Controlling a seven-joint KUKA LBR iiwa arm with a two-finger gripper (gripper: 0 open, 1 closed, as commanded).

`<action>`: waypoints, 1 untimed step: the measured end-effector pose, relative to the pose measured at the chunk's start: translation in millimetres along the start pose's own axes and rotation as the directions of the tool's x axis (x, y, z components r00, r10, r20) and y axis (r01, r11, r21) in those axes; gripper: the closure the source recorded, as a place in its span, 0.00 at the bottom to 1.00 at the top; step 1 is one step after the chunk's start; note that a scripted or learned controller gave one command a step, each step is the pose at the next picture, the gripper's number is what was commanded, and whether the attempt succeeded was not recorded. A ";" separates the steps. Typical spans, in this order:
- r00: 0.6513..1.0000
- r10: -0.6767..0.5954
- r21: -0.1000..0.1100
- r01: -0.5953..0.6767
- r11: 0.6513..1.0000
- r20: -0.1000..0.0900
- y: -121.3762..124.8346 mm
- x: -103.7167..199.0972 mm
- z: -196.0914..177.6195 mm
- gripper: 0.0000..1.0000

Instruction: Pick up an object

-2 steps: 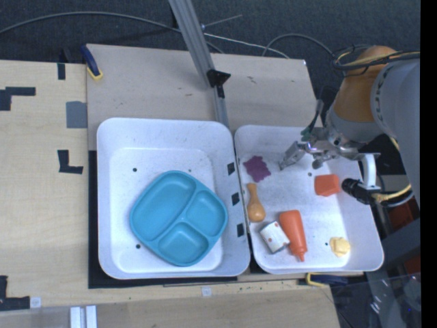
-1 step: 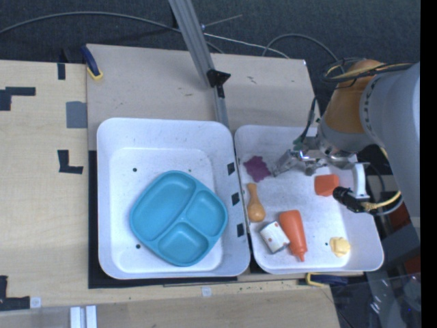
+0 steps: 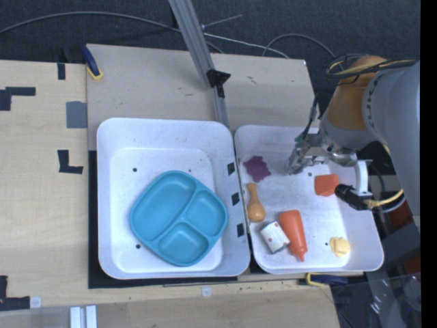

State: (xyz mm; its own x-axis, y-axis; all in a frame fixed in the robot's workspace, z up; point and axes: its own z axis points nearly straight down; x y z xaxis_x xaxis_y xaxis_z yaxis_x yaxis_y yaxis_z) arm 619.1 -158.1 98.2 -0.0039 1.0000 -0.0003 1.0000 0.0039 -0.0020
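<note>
The right bin (image 3: 355,255) holds several small objects. A purple lump (image 3: 256,166) lies at its upper left, and a red-orange block (image 3: 326,184) sits toward the right. An orange carrot-shaped piece (image 3: 295,232) lies near the front with a small white cylinder (image 3: 274,236) touching its left side. A yellow toy (image 3: 339,246) sits at the front right, and a tan spoon-like piece (image 3: 255,203) lies along the left wall. My gripper (image 3: 299,160) hangs over the bin's upper middle, between the purple lump and the red-orange block, touching neither.
The left bin (image 3: 113,142) holds a blue divided plate (image 3: 179,217). A grey metal post (image 3: 194,36) slants down to the bins' shared back corner. The arm's grey body (image 3: 382,121) covers the right bin's back right corner.
</note>
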 end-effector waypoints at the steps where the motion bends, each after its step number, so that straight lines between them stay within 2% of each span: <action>1: 1.000 0.002 -0.005 -0.002 1.000 0.000 4.5 1.4 -43.0 1.00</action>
State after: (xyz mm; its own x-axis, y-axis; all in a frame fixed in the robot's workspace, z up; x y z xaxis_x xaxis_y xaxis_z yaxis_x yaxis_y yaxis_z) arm 623.7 -156.6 141.2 -0.0019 1.0000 -0.0002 1.0000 0.0019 0.0031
